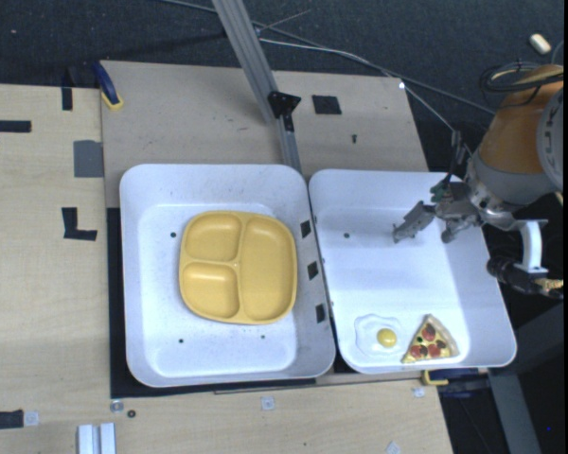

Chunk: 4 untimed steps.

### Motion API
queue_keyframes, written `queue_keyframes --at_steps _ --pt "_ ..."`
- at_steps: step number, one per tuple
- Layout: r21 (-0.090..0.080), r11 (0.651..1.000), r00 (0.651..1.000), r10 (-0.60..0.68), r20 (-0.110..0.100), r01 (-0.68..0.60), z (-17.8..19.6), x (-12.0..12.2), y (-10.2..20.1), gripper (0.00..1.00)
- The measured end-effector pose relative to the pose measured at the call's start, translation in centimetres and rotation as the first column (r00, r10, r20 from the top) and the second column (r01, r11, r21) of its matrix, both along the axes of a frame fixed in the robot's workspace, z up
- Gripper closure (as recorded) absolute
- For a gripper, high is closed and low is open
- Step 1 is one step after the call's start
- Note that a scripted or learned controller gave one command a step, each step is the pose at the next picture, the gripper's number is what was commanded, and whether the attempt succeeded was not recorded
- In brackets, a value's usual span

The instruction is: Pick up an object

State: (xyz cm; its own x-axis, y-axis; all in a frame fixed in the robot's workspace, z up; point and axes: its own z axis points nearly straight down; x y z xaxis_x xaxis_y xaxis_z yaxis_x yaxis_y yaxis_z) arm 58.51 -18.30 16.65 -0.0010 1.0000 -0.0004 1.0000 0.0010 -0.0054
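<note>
- The wooden surface [208, 112] carries two shallow white bins side by side, the left bin [142, 253] and the right bin [473, 320]
- A yellow divided plate [238, 267] with three compartments lies flat near the middle of the left bin
- A toy fried egg [378, 335], white with a yellow yolk, lies in the right bin at its near edge
- Just beside the egg, on its right, lies a toy pizza slice [430, 340], triangular with red toppings; the two look close but whether they touch is unclear
- The grey arm with its orange band [513, 140] reaches in from the right over the far right part of the right bin
- The pincer [431, 223] hangs over the upper part of the right bin, well apart from the egg and pizza slice
- Its two fingers are spread apart, one finger [412, 223] pointing left, with nothing between them
- A slanted metal bar [251, 50] crosses the surface beyond the bins
</note>
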Motion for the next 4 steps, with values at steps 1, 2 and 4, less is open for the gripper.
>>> queue_keyframes --at_steps 1,2,4 --pt "0.000 1.000 1.000 -0.001 -0.002 0.001 -6.3 -0.1 -0.6 0.00" --pt "-0.002 1.000 1.000 0.000 0.006 0.000 -8.1 0.0 -0.6 0.00" --pt "0.000 1.000 1.000 0.001 0.009 -0.001 -1.5 1.2 -0.2 1.00"
